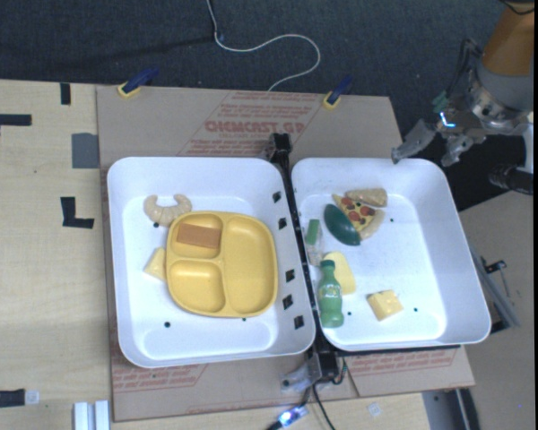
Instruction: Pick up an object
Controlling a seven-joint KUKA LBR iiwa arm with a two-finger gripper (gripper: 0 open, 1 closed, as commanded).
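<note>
We see the gripper [433,148] hanging off the upper right corner of the right bin [448,240], above the bench rather than over the bin's floor. Its two fingers stand spread apart, one dark tip to the left near the bin's rim and one to the right, with nothing between them. The grey arm with its orange band [511,47] rises behind it toward the upper right.

In the right bin we find a pizza slice [366,209] near the top, a dark green oval piece [342,227] touching its left side, a small green stick [313,232] by the left wall, a pale yellow piece [339,269], a green bottle [330,296] just below it, and a yellow cheese block [385,305] toward the lower right. All lie well apart from the gripper.

In the left bin [130,267] sits a yellow divided plate [242,271] with a brown slab [198,235] in its upper left compartment. A tan curved piece [165,208] lies just above the plate, and a pale wedge [154,263] touches its left edge.
</note>
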